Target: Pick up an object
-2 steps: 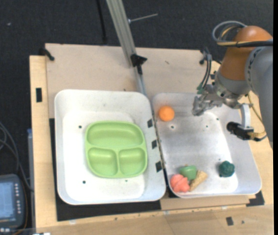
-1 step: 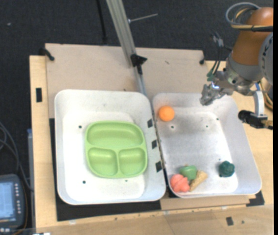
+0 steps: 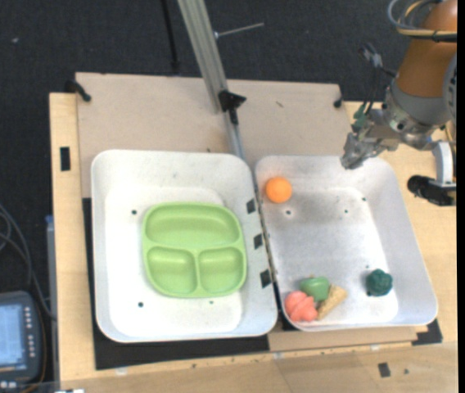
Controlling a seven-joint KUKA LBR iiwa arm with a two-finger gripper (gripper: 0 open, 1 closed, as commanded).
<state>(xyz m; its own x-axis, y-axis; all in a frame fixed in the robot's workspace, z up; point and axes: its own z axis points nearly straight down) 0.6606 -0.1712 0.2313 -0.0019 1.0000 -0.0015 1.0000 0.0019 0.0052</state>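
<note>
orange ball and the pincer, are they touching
Apart. The camera view shows the orange ball at the right bin's far left corner, with bare white floor between it and the pincer over the far right rim.

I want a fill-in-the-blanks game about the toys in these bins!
1. The divided plate in the left bin is coloured ____.
2. The orange ball lies in the ____ bin.
3. The plate has ____ compartments.
4. The tool hovers over the right bin's ____ corner, away from the dark green toy.

Missing words: green; right; three; far right
</note>
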